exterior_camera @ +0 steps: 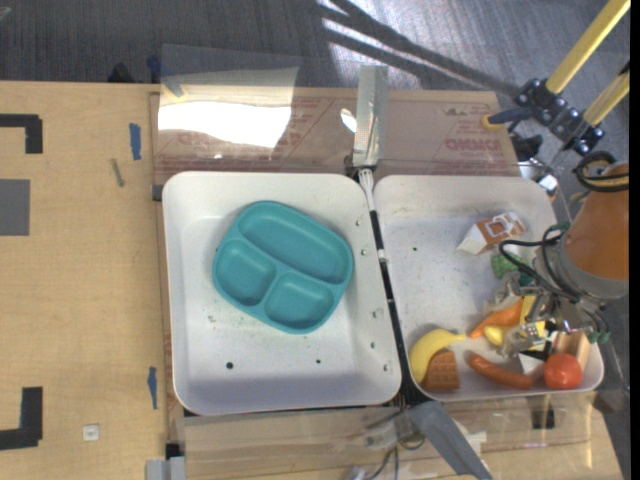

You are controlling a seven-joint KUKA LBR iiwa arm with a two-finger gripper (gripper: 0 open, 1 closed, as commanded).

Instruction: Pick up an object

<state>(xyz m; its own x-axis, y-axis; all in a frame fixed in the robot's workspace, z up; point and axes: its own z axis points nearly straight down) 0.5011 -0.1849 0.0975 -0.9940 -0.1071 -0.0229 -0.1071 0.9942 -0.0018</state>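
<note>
A: Camera view, noted from above. Two white bins side by side. Left bin (190, 298) carries a teal divided plate (283, 265), lying flat, centre-left of frame. Right bin (430, 248) has its clutter packed into the lower right corner.

B: What have you got down there?

A: My gripper (530, 323) is low over that pile, lower right of frame. Whether it is released or clenched I cannot tell; wires and toys crowd it. Nothing visibly grasped.

B: List the candidates.

A: Yellow banana (432, 345) at the pile's left edge, touching a brown cone-like piece (442, 370) just below it. Red sausage-shaped toy (497, 373) lying along the bin's front wall. Red tomato (563, 370) beside it to the right. Orange piece (500, 318) right at my gripper. A small white-and-orange packet (492, 231) sits apart, higher in the bin.

B: How will they handle?

A: My judgement: toy food, light, rigid plastic, smooth and likely slippery. The tomato is round and may squirt out. The sausage looks the safest: narrow, so I'd close across its middle. The banana's curve suits a grip at mid-length. The packet looks thin, flat and hard to pinch.
</note>
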